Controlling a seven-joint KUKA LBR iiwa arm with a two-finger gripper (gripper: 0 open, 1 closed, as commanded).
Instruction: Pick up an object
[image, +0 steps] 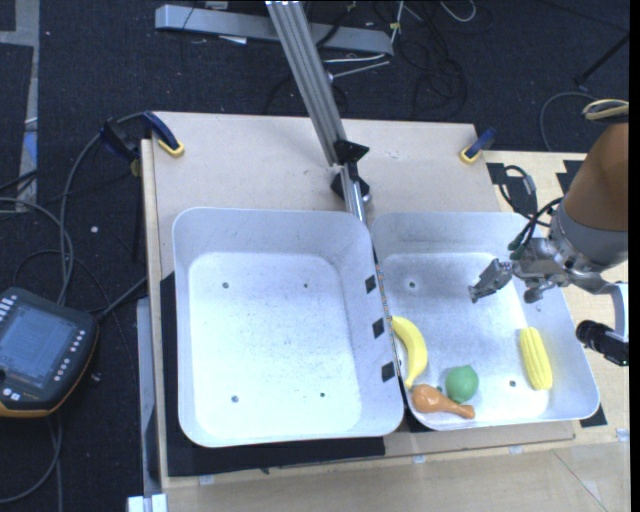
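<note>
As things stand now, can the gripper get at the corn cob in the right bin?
Probably yes. The gripper hangs above the right bin, and the corn cob lies alone near the bin's right wall, with bare floor around it and nothing on top.

Position: one fixed camera high above the bench (300, 165), looking down at a slant.
Facing: toward 12 o'clock, across both bins (200, 250).
Distance: far enough to frame the floor.
Arm (600, 200): enters at 3 o'clock.
</note>
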